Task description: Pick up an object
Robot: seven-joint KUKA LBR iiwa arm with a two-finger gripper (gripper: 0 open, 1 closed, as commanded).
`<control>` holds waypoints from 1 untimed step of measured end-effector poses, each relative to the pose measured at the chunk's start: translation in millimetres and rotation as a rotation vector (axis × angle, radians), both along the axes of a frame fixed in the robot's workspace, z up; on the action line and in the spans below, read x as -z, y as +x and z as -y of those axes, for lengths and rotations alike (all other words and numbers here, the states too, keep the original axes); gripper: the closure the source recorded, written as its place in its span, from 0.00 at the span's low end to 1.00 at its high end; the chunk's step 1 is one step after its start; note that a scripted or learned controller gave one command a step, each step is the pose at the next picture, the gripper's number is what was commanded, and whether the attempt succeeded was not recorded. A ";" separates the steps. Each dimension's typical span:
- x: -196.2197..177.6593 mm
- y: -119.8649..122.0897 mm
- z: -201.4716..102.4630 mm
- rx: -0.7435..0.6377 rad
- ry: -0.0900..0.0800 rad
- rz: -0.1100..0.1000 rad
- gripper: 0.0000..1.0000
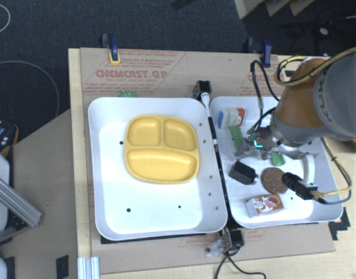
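Two shallow white bins sit side by side on the table (166, 68), whose top is covered with brown printed board. The left bin (108, 173) holds one thing: a yellow plate (162, 149) with three compartments, lying flat toward the far half of that bin.

The right bin (323, 211) holds several small objects. One white and blue packet (231, 118) lies at its far left corner. One green stick-shaped item (236, 137) lies just near of that packet. One black block (243, 172) rests near the bin's left wall. One round brown disc (273, 179) lies just right of the block. One red and white packet (265, 204) lies at the near edge.

The single arm (317, 97) reaches in from the right and hangs over the far right part of this bin. Its claw (260, 145) is low among the objects, next to the green item, but whether it is open, closed or gripping cannot be told, since the wrist hides it.
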State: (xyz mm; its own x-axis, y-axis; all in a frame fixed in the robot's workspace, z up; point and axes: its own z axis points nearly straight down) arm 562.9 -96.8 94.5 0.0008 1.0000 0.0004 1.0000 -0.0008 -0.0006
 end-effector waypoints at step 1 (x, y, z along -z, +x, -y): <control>-10.6 0.6 0.0 0.000 -0.001 0.003 1.00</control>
